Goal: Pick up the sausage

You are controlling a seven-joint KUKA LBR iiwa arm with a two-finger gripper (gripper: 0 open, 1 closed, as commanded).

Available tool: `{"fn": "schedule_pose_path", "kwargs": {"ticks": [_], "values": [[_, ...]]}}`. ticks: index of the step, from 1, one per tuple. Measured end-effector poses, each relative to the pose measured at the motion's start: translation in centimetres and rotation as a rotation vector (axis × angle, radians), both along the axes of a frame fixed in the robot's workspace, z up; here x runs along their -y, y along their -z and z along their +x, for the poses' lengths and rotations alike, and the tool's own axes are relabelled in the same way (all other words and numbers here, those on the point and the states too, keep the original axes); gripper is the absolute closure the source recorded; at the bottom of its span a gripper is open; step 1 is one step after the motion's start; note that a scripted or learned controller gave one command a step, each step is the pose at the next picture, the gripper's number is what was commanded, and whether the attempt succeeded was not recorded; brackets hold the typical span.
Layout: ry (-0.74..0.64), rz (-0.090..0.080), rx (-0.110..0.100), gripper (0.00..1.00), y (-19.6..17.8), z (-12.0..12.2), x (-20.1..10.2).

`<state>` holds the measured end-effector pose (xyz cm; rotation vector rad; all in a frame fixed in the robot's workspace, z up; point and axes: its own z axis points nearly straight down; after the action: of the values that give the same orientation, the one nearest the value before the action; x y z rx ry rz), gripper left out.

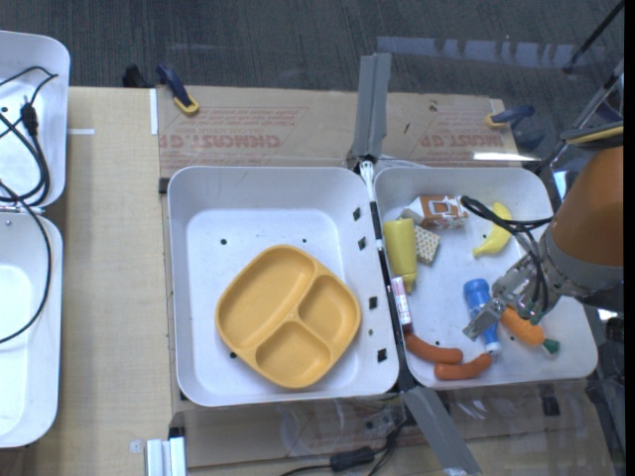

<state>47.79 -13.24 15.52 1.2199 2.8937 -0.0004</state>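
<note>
Sausages lie near the front edge of the right bin, toward its front-left corner: I see two reddish links, one curved just behind the other, touching or nearly so. My gripper hangs just behind and to the right of them, over the blue bottle and beside the toy carrot. I see nothing between its fingers, so I read them as released and holding nothing, though their spread is hard to judge at this angle. I judge this the approach step, with no grasp made yet. Next I want the wrist moved toward the front-left corner, centred over one link, the fingers set across its narrow width, then lowered. The yellow mustard bottle and banana sit farther back, well clear. The left bin holds a yellow divided plate.
</note>
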Motion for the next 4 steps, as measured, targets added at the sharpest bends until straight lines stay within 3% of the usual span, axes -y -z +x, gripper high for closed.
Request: {"fn": "schedule_pose_path", "kwargs": {"ticks": [1,2,3,4], "values": [[-0.109,0.0,0.0,0.0,1.3,5.7,-2.1],[0.087,0.001,-0.003,0.0,4.2,-0.1,-3.6],[0.041,0.0,-0.001,0.0,0.1,1.5,0.3],[0.087,0.0,0.0,0.0,-3.6,2.3,-4.3]]}}
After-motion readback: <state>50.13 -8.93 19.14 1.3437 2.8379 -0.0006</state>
